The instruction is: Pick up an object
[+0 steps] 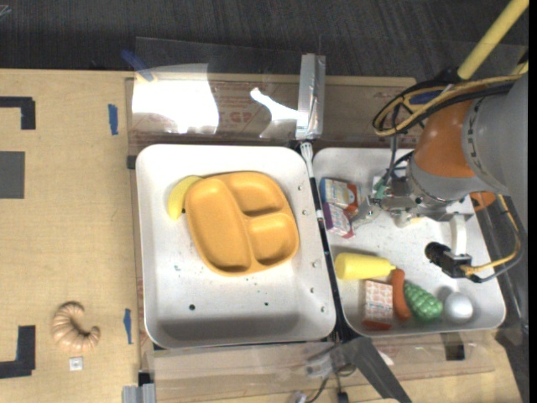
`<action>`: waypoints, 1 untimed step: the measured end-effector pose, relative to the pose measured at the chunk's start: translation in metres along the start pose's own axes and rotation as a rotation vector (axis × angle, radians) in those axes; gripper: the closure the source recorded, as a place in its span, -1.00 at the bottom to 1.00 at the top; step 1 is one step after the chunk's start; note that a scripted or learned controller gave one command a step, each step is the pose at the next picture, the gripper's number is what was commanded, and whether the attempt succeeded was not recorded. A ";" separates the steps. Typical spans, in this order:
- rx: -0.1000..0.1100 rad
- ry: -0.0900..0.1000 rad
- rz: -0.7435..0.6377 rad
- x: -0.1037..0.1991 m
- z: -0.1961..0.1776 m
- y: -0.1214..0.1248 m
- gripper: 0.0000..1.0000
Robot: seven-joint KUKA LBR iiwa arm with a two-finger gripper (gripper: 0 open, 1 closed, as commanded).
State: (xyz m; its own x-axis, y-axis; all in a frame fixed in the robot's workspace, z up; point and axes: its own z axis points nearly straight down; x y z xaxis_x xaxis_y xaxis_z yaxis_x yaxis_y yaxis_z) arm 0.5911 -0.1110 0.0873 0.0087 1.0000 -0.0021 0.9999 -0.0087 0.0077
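Grey arm's gripper (379,201) low in right white bin (491,250), beside small printed packet (338,201); jaws state unclear.

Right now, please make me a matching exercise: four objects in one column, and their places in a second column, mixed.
Objects:
1. orange tray
2. yellow block
3. silver ball
4. croissant toy

Places:
A. right bin, near corner
B. on the bench, outside the bins
C. left bin, middle
D. right bin, beside the divider

Pairs: 1-C, 2-D, 3-A, 4-B
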 end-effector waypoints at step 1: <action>-0.005 -0.001 -0.001 0.000 -0.011 0.002 1.00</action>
State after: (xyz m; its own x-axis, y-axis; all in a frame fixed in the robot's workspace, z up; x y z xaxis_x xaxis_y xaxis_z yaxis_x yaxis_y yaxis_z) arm 0.5930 -0.1107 0.0983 0.0079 1.0000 -0.0035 0.9999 -0.0079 0.0128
